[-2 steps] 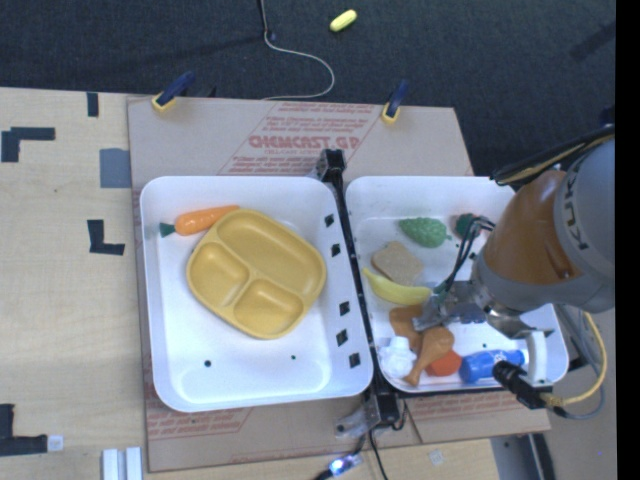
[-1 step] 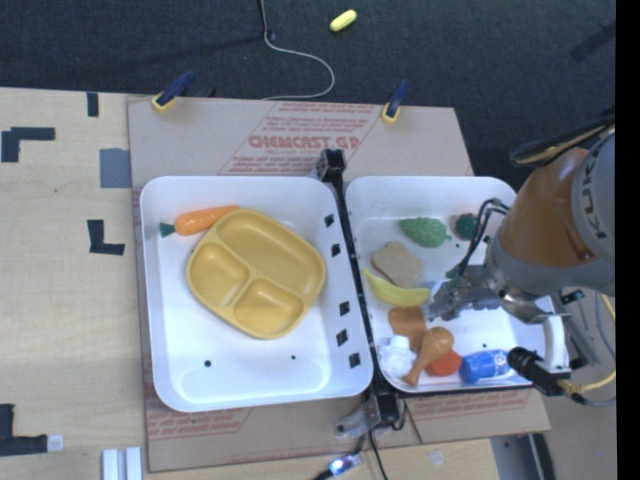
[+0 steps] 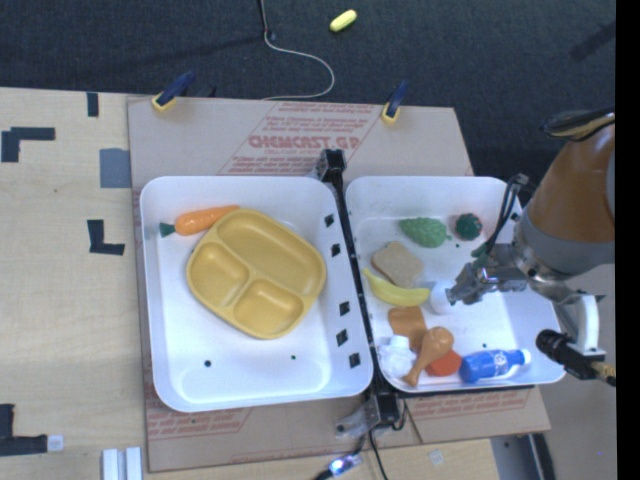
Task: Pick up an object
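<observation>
Two shallow white bins sit side by side on a sheet of cardboard, seen from above at a slant. The left bin (image 3: 160, 368) holds a yellow divided tray (image 3: 256, 272), lying at an angle, and an orange toy carrot (image 3: 203, 219) just beside the tray's upper left corner. The right bin (image 3: 520, 338) holds a cluster of toy food: a green leafy piece (image 3: 425, 231) and a small dark green ball (image 3: 468, 226) near the far wall, a tan bread slice (image 3: 398, 262) below them, a yellow banana (image 3: 398, 291) touching the bread's near edge, an orange block (image 3: 407, 321), a drumstick (image 3: 428, 351) leaning across the near left corner, and a blue bottle (image 3: 492, 365) lying on its side along the near wall. The grey arm reaches in from the right, and its gripper (image 3: 466, 289) hangs low over the middle of the right bin, just right of the banana's tip. The fingers are dark and small here, and I cannot tell whether they are apart or together; nothing is visibly between them.
</observation>
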You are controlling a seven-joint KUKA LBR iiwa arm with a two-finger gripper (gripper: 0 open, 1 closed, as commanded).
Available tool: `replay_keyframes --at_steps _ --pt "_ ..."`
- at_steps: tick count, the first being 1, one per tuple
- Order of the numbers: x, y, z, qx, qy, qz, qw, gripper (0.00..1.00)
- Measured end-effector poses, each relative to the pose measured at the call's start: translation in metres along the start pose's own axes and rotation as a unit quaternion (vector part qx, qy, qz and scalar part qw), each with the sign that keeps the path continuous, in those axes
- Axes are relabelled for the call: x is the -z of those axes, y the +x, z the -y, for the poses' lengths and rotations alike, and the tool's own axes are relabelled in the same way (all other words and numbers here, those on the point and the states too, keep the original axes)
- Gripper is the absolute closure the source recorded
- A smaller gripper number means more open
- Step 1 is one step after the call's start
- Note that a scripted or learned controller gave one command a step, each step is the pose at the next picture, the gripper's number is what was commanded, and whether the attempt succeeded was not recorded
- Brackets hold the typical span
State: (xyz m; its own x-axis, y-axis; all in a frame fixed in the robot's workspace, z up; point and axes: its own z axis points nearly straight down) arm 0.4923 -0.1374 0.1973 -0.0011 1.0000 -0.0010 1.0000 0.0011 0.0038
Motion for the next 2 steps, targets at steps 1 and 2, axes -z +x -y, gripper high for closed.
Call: replay_keyframes --at_steps 1,2 --pt "0.028 0.001 -0.001 0.000 0.001 0.000 1.0000 1.00" --pt "0.032 0.052 -0.036 0.003 0.002 -0.001 1.0000 1.00"
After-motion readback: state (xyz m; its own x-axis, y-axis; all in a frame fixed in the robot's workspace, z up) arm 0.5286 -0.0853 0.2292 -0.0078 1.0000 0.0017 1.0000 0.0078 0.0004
